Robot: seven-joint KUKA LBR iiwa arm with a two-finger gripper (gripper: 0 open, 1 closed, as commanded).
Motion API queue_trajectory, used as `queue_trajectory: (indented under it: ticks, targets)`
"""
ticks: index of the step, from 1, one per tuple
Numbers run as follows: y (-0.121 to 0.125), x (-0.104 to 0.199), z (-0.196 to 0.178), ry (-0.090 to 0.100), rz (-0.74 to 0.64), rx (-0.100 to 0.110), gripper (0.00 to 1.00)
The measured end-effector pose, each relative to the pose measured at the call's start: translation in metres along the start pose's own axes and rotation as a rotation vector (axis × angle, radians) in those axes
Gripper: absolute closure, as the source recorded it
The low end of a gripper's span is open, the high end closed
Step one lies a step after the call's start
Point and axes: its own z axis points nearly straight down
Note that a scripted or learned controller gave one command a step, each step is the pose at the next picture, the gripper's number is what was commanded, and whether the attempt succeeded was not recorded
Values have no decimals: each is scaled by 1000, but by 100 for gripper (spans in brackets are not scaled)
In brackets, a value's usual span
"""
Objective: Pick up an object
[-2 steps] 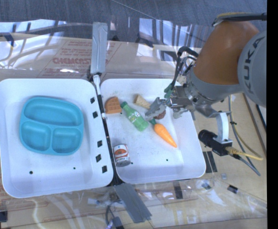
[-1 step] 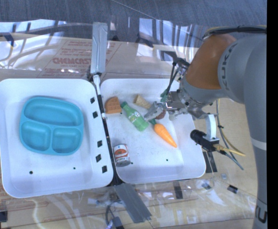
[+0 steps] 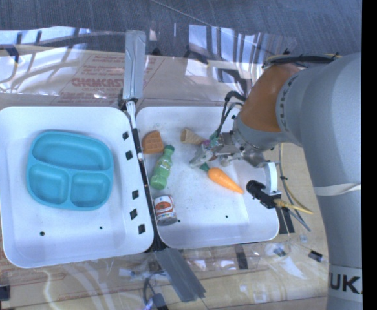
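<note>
Tape point(image 3: 178, 276) in a grey strip lies on the bench at the near edge, in front of the seam between the two bins and well to the near left of the gripper point(image 3: 204, 157). Next back, inside the right bin point(image 3: 194, 231), a small can point(image 3: 165, 210) with a red and white label lies by the left wall, nearer the camera than the gripper and to its left. A carrot point(image 3: 226, 180) lies just on the near right side of the gripper, its green top pointing at the fingertips and close to them. The gripper itself hangs low over the middle of the right bin, below the orange band point(image 3: 266, 105) of the grey arm point(image 3: 324, 128); whether its fingers are parted or closed I cannot tell, and nothing shows plainly between them. A green bottle point(image 3: 163, 167) lies to the gripper's left, tilted, cap toward the far side. Just beyond the bottle sits a brown bread-like piece point(image 3: 152, 142), and a tan wedge point(image 3: 190, 135) rests just beyond the gripper, slightly left. Well to the left, the left bin point(image 3: 20, 237) holds a blue three-compartment tray point(image 3: 70, 170). Farthest back, shiny plastic sheeting point(image 3: 78, 63) covers cardboard behind both bins.
</note>
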Motion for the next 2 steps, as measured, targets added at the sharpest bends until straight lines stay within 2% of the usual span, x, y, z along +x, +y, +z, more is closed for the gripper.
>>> queue_trajectory:
  ticks: [1, 2]
  targets:
    - [0, 0, -10, 0, -5, 2, 100]
    - [13, 71, 1, 3, -5, 5, 100]
